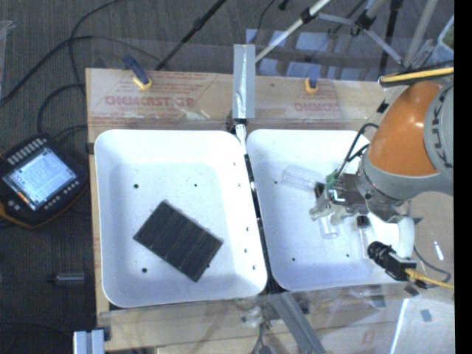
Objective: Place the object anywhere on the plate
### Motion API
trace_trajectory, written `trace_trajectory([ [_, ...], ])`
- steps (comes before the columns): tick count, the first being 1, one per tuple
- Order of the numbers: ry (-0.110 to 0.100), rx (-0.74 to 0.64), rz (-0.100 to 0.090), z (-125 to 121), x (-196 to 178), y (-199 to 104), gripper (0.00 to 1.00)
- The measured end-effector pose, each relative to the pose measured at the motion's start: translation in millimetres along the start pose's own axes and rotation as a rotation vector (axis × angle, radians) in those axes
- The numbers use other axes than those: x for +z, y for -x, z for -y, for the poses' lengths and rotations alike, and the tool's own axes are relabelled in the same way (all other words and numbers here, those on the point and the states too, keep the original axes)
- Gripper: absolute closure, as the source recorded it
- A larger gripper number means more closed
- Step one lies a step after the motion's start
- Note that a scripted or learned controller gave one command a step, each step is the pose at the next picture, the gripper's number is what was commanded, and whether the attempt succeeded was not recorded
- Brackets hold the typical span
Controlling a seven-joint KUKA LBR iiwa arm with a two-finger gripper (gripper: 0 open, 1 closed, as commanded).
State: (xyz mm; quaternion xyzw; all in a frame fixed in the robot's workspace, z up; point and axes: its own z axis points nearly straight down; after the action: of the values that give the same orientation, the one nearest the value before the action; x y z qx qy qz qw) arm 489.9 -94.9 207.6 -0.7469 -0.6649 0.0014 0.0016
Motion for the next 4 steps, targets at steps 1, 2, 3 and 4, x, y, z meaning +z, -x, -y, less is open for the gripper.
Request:
trace_trajectory([
  [1, -0.001, 0.226, 0.003, -54.8, -21.8, -130.3, 1.00],
  [2, 0.002, -0.107, 0.005, -78.7, -149.7, -182.4, 1.00],
  [3, 0.003, -0.307, 0.005, -84.7, -209.6, -256.5, 1.00],
  [4, 0.002, 0.184, 0.005, -143.2, -197.6, -308.9, 1.00],
])
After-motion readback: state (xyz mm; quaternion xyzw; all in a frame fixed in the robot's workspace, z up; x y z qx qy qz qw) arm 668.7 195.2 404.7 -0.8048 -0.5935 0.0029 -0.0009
